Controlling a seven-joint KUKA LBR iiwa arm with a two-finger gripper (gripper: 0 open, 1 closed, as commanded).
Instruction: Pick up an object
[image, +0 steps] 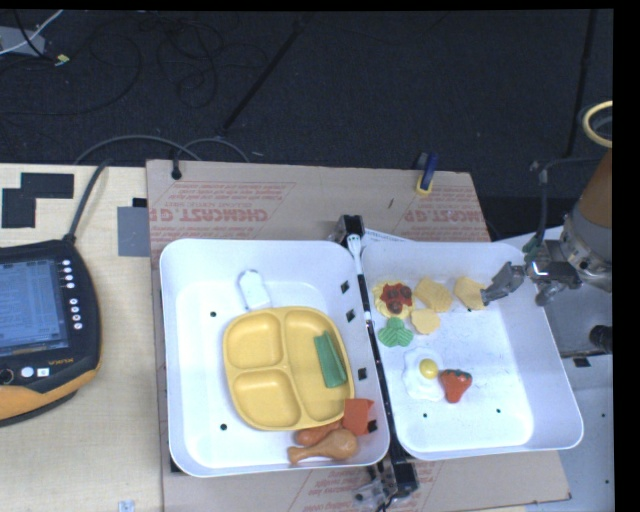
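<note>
Gripper (497, 285) over right bin (540, 400) beside yellow toy food (468, 292)

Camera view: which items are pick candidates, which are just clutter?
Pick candidates: pizza slice, yellow pieces, green leaf, fried egg, strawberry, drumstick, green block, near gripper.

Clutter: teach pendant, cables, blue clip.

bins (200, 300): smooth glossy white plastic | divided tray (262, 345): matt yellow plastic | sheet beneath (300, 205): printed brown cardboard | hand (503, 283): dark metal
</note>
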